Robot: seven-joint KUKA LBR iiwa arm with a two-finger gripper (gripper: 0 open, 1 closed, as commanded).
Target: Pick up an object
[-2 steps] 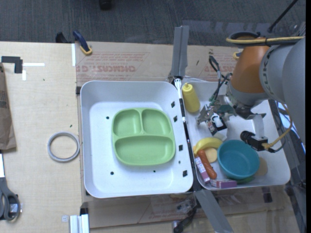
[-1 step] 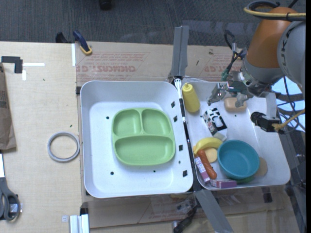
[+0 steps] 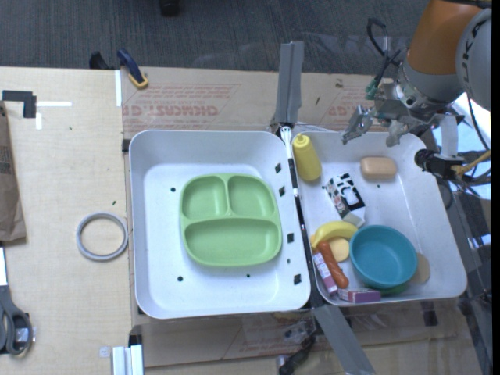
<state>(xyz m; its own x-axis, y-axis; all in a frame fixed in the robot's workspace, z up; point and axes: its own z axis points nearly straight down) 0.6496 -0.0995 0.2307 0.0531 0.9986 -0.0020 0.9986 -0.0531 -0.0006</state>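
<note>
Several things are lying in the right bin (image 3: 437, 233); the sponge (image 3: 378, 168), nearest the gripper (image 3: 373, 125), is looking light and squashy, best pinched across its short sides. Jaws are hanging spread, holding nothing.

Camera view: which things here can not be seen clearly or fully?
- Carrot: lower end hidden behind blue bowl.
- Pink box: mostly covered by the bowl's rim.
- Black-and-white packet: print too small to read.
- Scissors: cut off by left edge.
</note>
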